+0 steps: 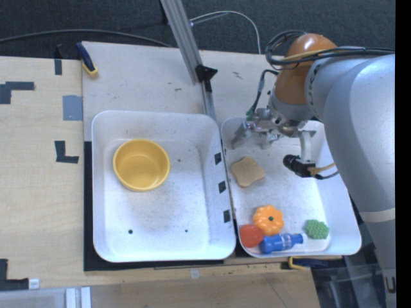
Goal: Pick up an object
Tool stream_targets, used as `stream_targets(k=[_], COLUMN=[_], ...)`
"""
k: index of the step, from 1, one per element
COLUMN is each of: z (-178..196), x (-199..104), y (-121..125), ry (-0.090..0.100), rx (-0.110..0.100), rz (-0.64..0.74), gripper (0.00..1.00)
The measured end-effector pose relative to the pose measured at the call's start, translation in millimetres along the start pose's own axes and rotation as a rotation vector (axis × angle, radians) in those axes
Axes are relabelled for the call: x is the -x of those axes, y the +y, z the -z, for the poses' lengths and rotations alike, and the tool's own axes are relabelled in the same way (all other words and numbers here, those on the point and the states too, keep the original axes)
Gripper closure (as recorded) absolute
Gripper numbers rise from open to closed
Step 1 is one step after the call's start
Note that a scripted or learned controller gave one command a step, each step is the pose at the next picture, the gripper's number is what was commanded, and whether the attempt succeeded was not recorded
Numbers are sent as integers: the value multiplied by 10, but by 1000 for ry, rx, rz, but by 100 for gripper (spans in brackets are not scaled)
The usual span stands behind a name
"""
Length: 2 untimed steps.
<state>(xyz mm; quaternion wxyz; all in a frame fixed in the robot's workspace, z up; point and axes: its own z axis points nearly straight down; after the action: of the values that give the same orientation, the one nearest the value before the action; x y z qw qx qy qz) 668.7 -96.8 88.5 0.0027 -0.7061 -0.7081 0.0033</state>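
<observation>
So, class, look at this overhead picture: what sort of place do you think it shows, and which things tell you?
Probably a robotics lab test bench. A grey robot arm with an orange band reaches over two shallow white plastic bins, one holding small toy food such as an orange plastic pumpkin, and black tape marks the bench.

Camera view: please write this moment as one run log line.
gripper above right bin | near bread slice | nothing held | yellow bowl in left bin

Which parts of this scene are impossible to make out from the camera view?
- Gripper: small and blurred; whether its jaws are open or shut cannot be told.
- Right bin: its far right corner is hidden behind the grey arm.
- Red object: partly covered by the orange pumpkin and blue bottle.
</observation>
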Motion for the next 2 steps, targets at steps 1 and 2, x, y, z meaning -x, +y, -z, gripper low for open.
stream_targets(k=[1,2], z=[137,762], x=[-7,9], y=[15,-27], ry=[0,0], rx=[5,13], rz=[2,-2], gripper=[100,100])
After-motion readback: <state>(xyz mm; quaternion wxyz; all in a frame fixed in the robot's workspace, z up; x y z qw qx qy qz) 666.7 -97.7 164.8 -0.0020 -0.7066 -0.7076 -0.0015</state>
